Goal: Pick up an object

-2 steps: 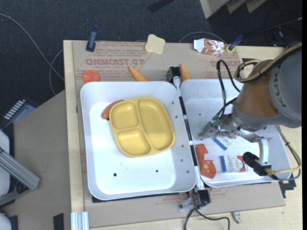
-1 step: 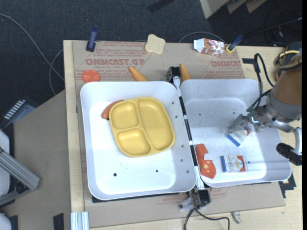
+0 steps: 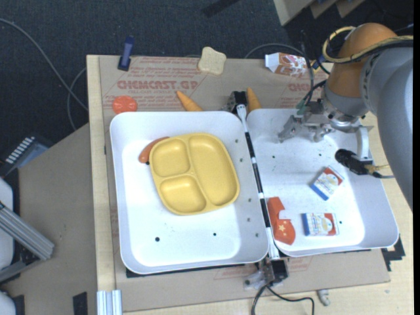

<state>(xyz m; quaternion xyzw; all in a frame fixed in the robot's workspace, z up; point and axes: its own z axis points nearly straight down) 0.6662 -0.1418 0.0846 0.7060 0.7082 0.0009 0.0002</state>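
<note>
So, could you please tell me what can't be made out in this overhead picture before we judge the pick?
- Hand: small and seen from above in the camera view, so its finger state is unreadable.
- Orange item: mostly hidden under the yellow divided plate in the left bin.
- Print on the small boxes: too small to read.
- Red packet: overlaps the right bin rim; its full shape is unclear.

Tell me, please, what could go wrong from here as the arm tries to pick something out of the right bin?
The gripper sits near the far wall of the right bin, with bare floor beneath it, so closing here would likely grab nothing.

The small blue box and the flat carton lie low, so fingers may slide over them.

The red packet rests against the divider between the bins, leaving little room for a finger on that side.
</note>
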